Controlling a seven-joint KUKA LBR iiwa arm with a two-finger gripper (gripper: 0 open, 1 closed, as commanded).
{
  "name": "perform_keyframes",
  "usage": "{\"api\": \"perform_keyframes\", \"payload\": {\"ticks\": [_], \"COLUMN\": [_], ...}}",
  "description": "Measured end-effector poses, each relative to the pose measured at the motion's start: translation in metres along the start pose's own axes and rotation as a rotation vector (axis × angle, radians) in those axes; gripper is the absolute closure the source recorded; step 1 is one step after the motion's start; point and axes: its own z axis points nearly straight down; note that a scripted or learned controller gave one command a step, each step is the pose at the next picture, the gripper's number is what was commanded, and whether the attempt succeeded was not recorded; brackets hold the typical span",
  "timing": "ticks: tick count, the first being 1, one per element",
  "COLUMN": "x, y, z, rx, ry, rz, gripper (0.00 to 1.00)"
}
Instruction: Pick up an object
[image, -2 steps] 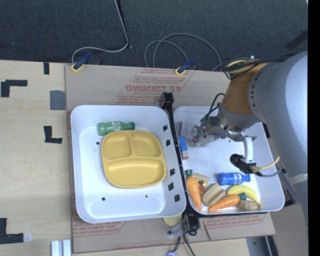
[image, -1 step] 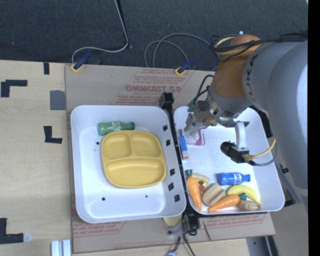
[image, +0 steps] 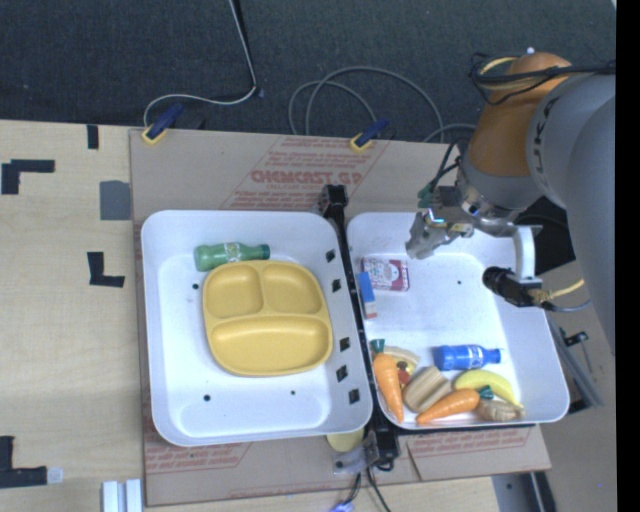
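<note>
Low in the right bin (image: 520, 300), the carrots (image: 388, 388), banana (image: 487, 384) and blue bottle (image: 463, 356) are lying squeezed together, so a grab there could slip. The yellow plate (image: 267, 317) and green bottle (image: 230, 254) are sitting in the left bin (image: 165, 330). The hand (image: 428, 238) is hanging at the upper right; I cannot tell if it is open.

Right bin (image: 520, 300): red-and-white packet (image: 387, 274) lying flat near the divider, upper left. Blue bottle (image: 464, 356) lying on its side, cap pointing right. Front edge is holding a cluster: two orange carrots (image: 388, 385) (image: 450, 404), a banana (image: 487, 384), a bread-like roll (image: 424, 386), all touching.
</note>
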Motion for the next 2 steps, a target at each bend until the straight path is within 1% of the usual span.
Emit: {"api": "perform_keyframes", "payload": {"ticks": [1, 2], "x": [0.002, -0.003], "y": [-0.001, 0.023], "z": [0.001, 0.099], "rx": [0.002, -0.003], "ry": [0.0, 0.003], "rz": [-0.002, -0.005], "gripper": [0.0, 0.0]}}
